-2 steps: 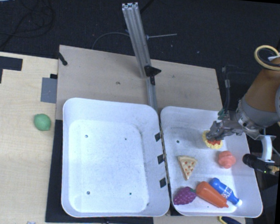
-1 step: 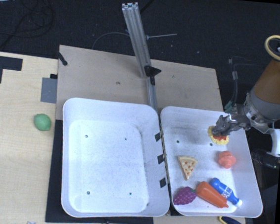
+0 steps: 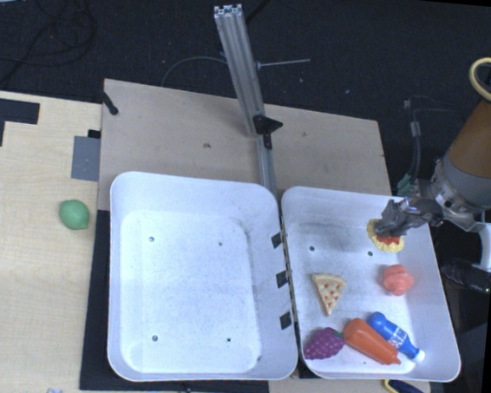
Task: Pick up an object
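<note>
While my arm (image 3: 472,154) reaches in from the right, grey with its orange band above the wrist, my pincer (image 3: 393,222) sits low over the upper part of the right bin (image 3: 441,330). It is directly above a small yellow and red toy (image 3: 386,242), a round piece with a red rim, and looks to be touching its top edge. Whether the fingers are apart or together I cannot tell from this slanted view, and I cannot see the toy between them.

Just below that toy, near the bin's right wall, lies a pink-red rounded toy (image 3: 397,280). Toward the middle of the same bin rests a toy pizza slice (image 3: 329,292), its point turned downward. At the near end three things cluster close together: a purple bunch of grapes (image 3: 324,343), an orange carrot (image 3: 371,341) just beside it, and a blue and white bottle (image 3: 395,335) lying along the carrot's far side, touching or nearly so.

The left bin (image 3: 186,277) lies side by side with the right one, their inner rims joined by dark clips (image 3: 281,279). Both bins rest on the pale wooden worktop (image 3: 14,237). Well apart from them, out on the worktop to the left, sits a green ball (image 3: 74,214). A metal rail (image 3: 244,82) runs slantwise from the top toward the gap between the bins.
</note>
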